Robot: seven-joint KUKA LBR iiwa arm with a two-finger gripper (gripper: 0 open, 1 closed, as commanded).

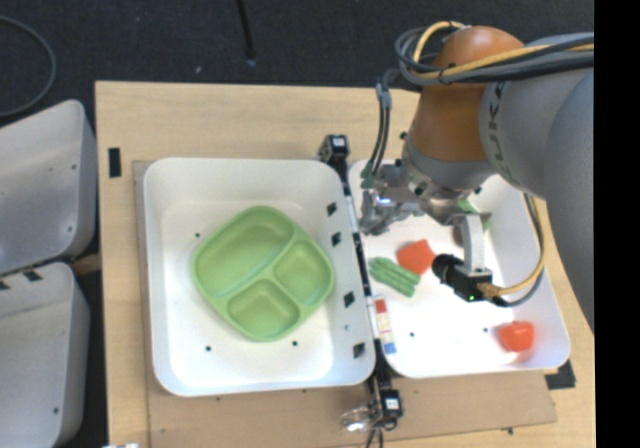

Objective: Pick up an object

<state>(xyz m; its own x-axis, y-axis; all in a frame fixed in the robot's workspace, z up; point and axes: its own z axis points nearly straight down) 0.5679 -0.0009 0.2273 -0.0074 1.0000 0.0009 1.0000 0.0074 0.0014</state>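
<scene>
In the right bin (450, 348) a green ridged piece (394, 276) lies near the left wall. An orange piece (416, 257) touches its upper right end. A red-orange piece (516, 336) sits alone at the bin's lower right. My gripper (378, 206) hangs below the orange-banded wrist (455, 126), over the bin's upper left, just above the green and orange pieces. Nothing shows in its grasp. The arm hides much of the bin's back half.
The left bin (170, 346) holds a green divided plate (262, 272) at its middle. A divider wall with black clips (352, 266) separates the bins. A black cable fitting (458, 274) on the arm hangs just right of the orange piece.
</scene>
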